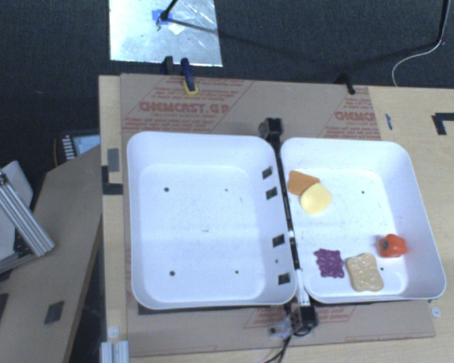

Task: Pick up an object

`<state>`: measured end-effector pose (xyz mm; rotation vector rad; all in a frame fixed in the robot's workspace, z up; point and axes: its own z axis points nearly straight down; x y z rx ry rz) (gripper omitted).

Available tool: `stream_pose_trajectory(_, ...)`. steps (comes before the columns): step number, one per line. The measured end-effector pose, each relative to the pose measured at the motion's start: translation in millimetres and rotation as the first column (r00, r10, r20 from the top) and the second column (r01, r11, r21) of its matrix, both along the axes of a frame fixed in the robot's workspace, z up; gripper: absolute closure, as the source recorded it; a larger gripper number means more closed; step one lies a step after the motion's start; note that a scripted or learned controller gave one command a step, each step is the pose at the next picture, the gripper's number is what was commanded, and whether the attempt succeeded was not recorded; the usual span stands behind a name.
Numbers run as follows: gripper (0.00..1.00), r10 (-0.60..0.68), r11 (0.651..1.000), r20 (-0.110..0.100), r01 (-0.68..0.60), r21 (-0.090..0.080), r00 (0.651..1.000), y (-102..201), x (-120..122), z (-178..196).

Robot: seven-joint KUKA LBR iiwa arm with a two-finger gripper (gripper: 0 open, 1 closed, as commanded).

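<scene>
A brown cardboard-topped bench (234, 100) bears two white bins, left (147, 225) and right (416, 203), touching side by side.

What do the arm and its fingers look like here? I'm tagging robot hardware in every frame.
The arm's colours, shape and markings cannot be told from this frame. The hardware I can describe: a shallow white left bin and a matching right bin, joined along their shared edge by black clips, and a thin cable crossing the dark floor at the upper right.
</scene>
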<state>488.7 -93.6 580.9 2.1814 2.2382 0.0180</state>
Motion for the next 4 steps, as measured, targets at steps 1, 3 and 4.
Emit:
stream_pose_trajectory(1, 1.00, 0.005, 1.000, 0.004, -0.005, -0.001, 1.000, 0.1, 0.4, 11.4)
stream_pose_trajectory(3, 1.00, 0.014, 1.000, 0.012, -0.014, -0.002, 1.000, 0.3, 1.3, 34.0)
stream_pose_trajectory(4, 1.00, 0.017, 1.000, 0.016, -0.017, -0.002, 1.000, 0.5, 1.5, 45.4)
